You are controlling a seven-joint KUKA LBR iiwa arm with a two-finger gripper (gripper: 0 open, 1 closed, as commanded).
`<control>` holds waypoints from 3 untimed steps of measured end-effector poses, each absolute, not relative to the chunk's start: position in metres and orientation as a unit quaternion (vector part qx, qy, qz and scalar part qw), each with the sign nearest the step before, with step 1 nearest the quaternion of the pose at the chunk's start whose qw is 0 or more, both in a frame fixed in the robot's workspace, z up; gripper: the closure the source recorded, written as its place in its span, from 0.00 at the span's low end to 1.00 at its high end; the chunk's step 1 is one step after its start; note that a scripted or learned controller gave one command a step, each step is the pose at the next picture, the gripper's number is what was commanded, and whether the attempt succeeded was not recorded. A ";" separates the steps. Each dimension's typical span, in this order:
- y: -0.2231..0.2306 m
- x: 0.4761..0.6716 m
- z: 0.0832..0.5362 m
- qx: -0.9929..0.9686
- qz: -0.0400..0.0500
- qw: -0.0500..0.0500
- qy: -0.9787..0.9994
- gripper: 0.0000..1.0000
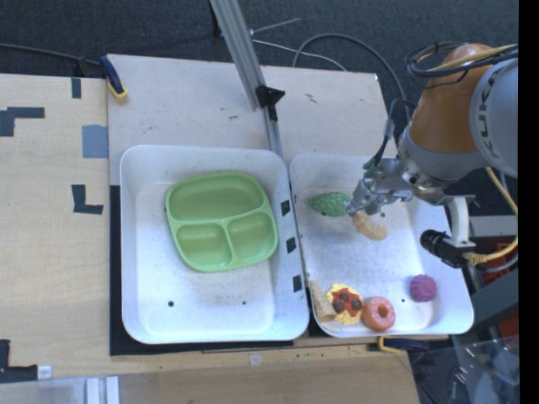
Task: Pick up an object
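Two toys flanking the arm: green lump (330,203), tan piece (370,225).

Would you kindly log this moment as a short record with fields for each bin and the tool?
left bin: green divided plate
right bin: green leafy toy, tan piece, pizza slice, pink donut, purple ball
tool: low over the right bin, between the green leafy toy and the tan piece
grasp: unconfirmed
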State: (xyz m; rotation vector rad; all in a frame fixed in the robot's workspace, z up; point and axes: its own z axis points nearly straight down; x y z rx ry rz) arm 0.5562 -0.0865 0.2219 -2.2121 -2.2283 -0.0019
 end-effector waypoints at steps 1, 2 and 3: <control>-0.041 0.546 0.230 -0.705 0.000 0.001 -0.710 1.00; 0.013 0.543 0.224 -0.705 0.001 0.001 -0.710 1.00; 0.069 0.526 0.234 -0.704 0.000 0.002 -0.710 1.00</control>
